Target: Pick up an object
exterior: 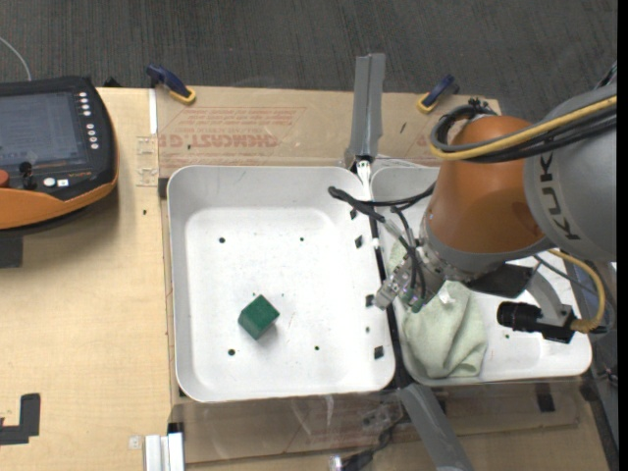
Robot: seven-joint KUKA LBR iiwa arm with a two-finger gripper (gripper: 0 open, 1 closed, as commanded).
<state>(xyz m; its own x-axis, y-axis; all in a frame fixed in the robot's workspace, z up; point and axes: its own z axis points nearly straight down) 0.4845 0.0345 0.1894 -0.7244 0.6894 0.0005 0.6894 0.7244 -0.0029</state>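
in the left bin (196,263) a green cube (259,317) lies alone on the white floor, well apart from the arm. the gripper (410,290) is low in the right bin (564,356), just over a pale cloth (451,337); its wrist hides the grip.

Probably lab: teach pendant (49,150), clamps (172,83).

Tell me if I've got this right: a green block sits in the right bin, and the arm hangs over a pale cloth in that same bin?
Not quite. The camera view shows the green block in the left bin, not the right one. The rest holds: the arm hangs over the pale cloth in the right bin.
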